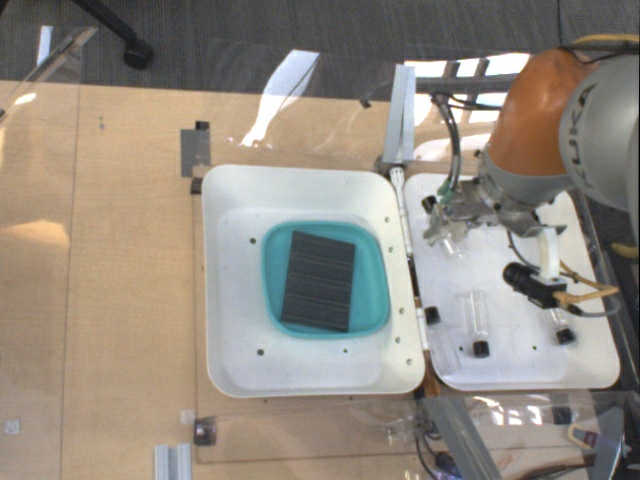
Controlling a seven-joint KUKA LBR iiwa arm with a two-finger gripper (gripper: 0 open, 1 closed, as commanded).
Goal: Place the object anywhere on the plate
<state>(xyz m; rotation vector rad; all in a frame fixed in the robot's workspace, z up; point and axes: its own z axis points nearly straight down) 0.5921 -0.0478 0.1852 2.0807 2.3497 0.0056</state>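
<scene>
Block, dark and ribbed, is lying flat on the teal plate, which is sitting in the middle of the left bin. It is resting wholly within the plate's rim, turned a little off square, and nothing is touching it. Judged by that, the placing looks done: the object is sitting where the task wants it.

Over in the right bin, the arm is reaching in from the right, its orange band above the wrist, and the gripper is hanging near that bin's upper left part, well apart from the plate. Its tip is small and tangled among cables and clear parts, so whether it is released or clenched cannot be told from here; nothing can be seen held in it.

What is left, probably, is no more than the arm clearing away, since the block needs no further handling.
</scene>
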